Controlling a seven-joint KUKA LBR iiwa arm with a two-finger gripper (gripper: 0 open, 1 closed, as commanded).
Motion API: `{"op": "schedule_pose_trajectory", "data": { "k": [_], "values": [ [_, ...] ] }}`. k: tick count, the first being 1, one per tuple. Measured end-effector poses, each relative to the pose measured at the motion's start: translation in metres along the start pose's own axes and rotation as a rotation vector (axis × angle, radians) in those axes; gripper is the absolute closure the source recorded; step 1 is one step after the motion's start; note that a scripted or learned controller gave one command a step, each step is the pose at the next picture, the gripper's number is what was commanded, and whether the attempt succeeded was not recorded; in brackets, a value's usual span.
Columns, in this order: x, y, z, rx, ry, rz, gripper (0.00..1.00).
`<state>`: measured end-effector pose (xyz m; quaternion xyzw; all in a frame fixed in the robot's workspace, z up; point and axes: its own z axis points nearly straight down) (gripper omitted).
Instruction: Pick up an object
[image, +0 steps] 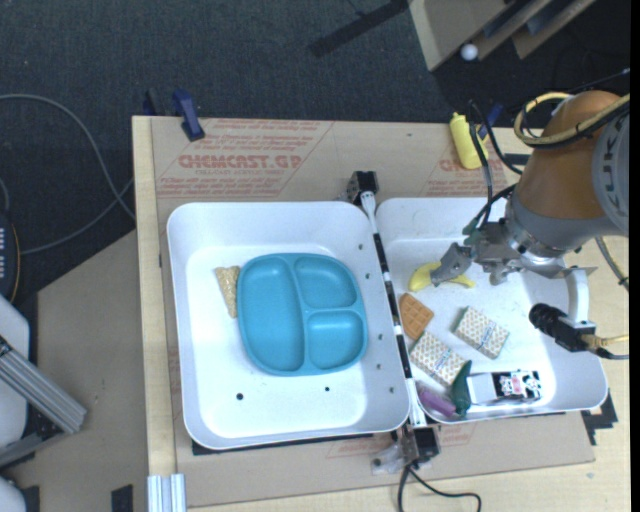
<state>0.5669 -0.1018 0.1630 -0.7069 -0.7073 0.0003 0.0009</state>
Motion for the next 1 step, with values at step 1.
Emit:
{"op": "schedule_pose_trajectory", "data": {
  "k": [1],
  "values": [
    [0.0018, 0.0325, 0.0788, 0.001, 0.0, 0.0, 0.0]
  ]
}}
